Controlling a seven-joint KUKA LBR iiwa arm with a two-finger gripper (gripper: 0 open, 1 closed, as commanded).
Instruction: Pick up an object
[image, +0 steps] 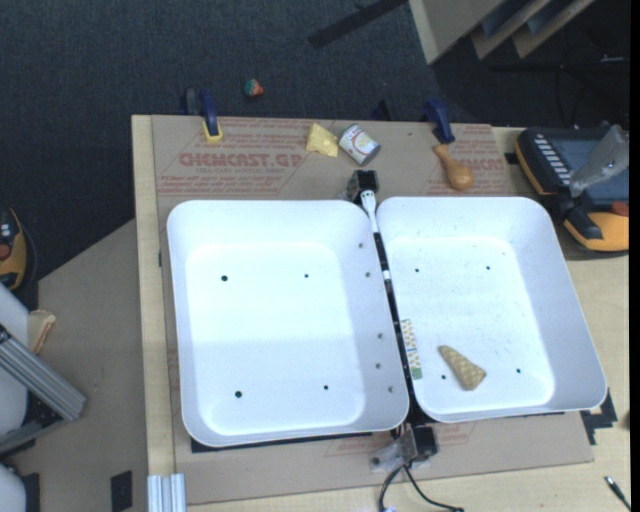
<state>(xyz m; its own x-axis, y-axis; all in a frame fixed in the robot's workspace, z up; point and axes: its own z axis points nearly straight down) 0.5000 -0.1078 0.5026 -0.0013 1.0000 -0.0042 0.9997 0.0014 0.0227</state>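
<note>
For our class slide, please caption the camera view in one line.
Two white bins side by side; a tan cone-shaped object lies in the right bin's near corner.

Even overhead light, fairly bright. Left bin (280, 320) shows a soft shadow band across its far half, near half brighter. Right bin (490, 300) evenly lit, mild glare on white. Overall slightly soft focus, grainy; dark carpet (120, 60) underexposed.

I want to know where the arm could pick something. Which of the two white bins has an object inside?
The right bin: a tan cone-shaped piece lies near its front left corner. The left bin holds no such object.
</note>
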